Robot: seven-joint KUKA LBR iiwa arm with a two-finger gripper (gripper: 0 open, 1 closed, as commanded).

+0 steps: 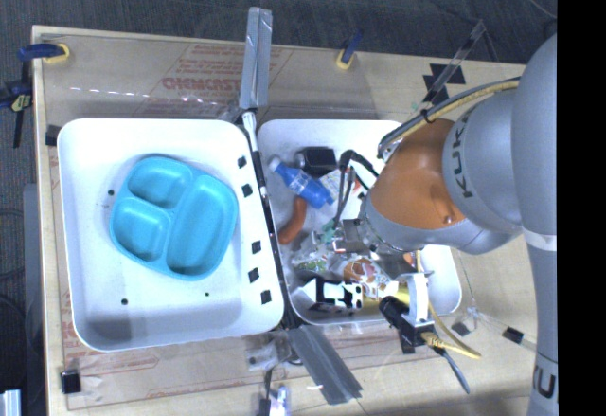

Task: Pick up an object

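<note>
The right bin [445, 286] holds a heap of small objects. A clear bottle with a blue label [301, 185] lies near its left wall, with an orange-brown piece [294, 223] just below it. A black object [316, 158] sits at the far end. A black-and-white item [333, 294] lies near the front wall, beside some colourful packaging [363, 269]. My gripper [347, 244] is down in this bin over the middle of the heap, mostly hidden under the orange wrist band.
The left bin [85, 300] holds a blue divided plate [175, 215] in its middle. A grey divider [254, 63] runs between the two bins. The arm covers the right half of the right bin.
</note>
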